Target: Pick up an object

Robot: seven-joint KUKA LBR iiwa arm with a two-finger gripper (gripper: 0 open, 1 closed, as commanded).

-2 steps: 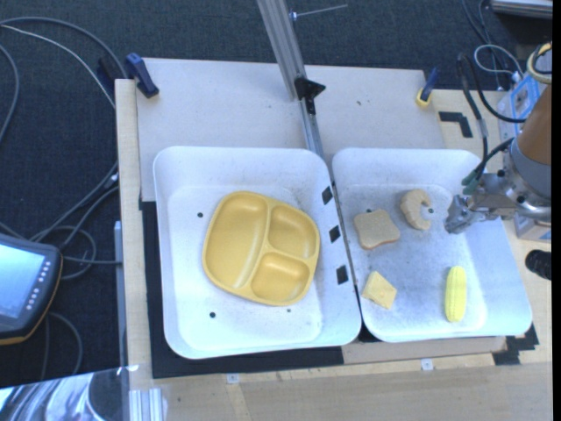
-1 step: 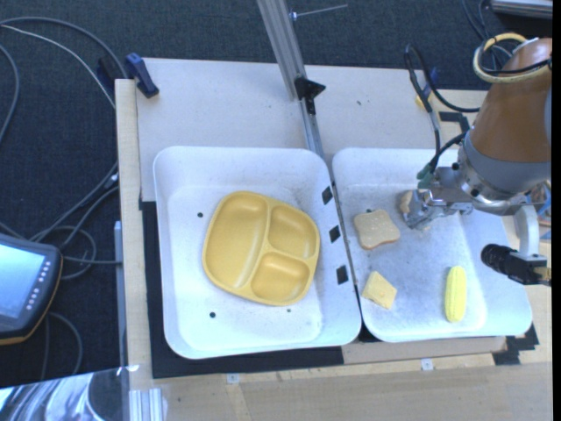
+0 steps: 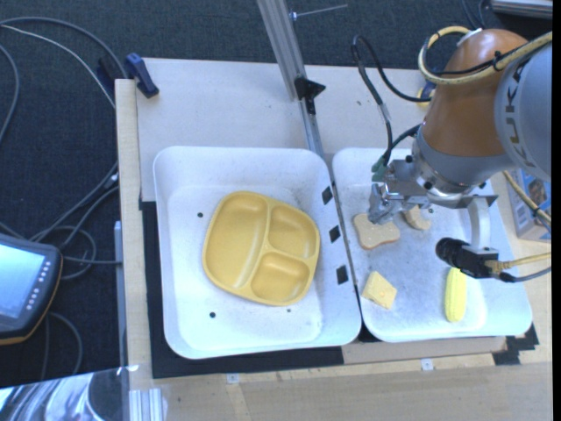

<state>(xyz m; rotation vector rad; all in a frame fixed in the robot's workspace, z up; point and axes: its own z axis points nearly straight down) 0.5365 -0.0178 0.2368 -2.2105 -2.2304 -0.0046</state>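
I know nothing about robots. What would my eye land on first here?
The big yellow divided plate in the left bin stands out first. Then comes the grey arm with its orange band, reaching in from the right, its gripper low over a tan bread-shaped piece in the right bin. A yellow wedge and a yellow cob-like piece lie nearer that bin's front.

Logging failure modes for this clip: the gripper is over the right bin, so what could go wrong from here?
The gripper hangs at the top edge of the flat tan bread-shaped piece, so it may just nudge it or lose it. A smaller tan piece lies close beside in the right white bin and could get knocked or caught too.
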